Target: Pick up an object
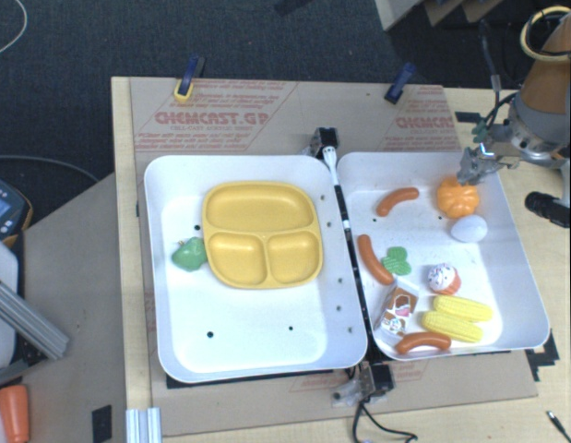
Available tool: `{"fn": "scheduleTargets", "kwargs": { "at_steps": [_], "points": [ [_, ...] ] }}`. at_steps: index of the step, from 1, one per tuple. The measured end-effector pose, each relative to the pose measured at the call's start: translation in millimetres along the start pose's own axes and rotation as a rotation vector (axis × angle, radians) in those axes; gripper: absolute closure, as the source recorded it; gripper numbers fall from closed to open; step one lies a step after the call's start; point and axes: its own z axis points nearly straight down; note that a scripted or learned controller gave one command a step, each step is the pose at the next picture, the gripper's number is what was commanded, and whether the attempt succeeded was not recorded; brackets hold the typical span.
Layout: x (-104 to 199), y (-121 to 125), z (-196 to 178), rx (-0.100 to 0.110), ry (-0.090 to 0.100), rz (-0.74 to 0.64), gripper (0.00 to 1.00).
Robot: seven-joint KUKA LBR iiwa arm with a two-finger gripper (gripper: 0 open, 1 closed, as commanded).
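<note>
My gripper [471, 168] hangs over the back right part of the right bin [525, 275], just above and touching or nearly touching the top of a small orange pumpkin [457, 199]. A white egg [468, 230] lies right in front of the pumpkin. Elsewhere in that bin are an orange sausage [397, 200], a second sausage [374, 258], a green toy [397, 261], a white and red ball [442, 278], yellow corn [460, 314], a small printed packet [397, 310] and a third sausage [423, 343].
The left bin [174, 321] holds a yellow divided plate [262, 233] and a green leafy toy [188, 255] at its left side. A black divider clip [326, 141] sits between the bins at the back. Two clamps [186, 79] hold the board's far edge.
</note>
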Motion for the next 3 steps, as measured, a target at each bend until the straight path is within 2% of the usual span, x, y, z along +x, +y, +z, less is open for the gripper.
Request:
{"fn": "scheduleTargets", "kwargs": {
  "at_steps": [1,2,3],
  "points": [
    [4,0,-8,0.002,0.002,-0.005,1.00],
    [100,-49,-52,0.011,0.011,-0.010,1.00],
    [99,-2,34,-0.007,0.003,-0.005,1.00]
  ]
}}
